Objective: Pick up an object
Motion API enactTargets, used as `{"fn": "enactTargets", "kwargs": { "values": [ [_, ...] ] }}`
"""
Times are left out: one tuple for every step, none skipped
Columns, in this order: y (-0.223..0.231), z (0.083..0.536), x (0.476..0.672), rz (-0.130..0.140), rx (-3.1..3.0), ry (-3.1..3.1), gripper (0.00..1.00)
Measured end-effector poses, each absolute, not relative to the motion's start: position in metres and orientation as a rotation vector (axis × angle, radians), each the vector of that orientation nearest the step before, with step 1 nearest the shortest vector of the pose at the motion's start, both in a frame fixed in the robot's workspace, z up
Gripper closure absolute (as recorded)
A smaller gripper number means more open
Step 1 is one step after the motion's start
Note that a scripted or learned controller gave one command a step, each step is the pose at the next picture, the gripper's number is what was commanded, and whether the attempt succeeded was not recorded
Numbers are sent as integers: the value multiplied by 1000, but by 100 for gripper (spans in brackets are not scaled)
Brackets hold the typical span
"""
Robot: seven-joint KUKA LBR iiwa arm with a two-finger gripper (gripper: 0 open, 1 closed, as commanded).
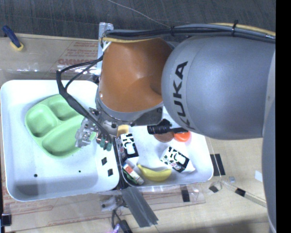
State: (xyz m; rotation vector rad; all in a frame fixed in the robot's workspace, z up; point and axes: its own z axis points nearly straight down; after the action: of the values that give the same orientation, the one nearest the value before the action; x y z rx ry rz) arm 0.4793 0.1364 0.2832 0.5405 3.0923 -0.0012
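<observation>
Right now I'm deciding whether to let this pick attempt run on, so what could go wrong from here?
1. The gripper hangs over the right edge of the green divided tray, close to the wall between the two bins; a descent here may clip the tray's rim or that wall.
2. The banana, the black and white box and other small items lie crowded in the right bin, so a grasp there may nudge neighbours.
</observation>
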Motion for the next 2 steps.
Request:
{"fn": "enactTargets", "kwargs": {
  "values": [
    [206, 264, 543, -2, 403, 3119, 100],
    [217, 267, 509, -4, 885, 3017, 100]
  ]
}}
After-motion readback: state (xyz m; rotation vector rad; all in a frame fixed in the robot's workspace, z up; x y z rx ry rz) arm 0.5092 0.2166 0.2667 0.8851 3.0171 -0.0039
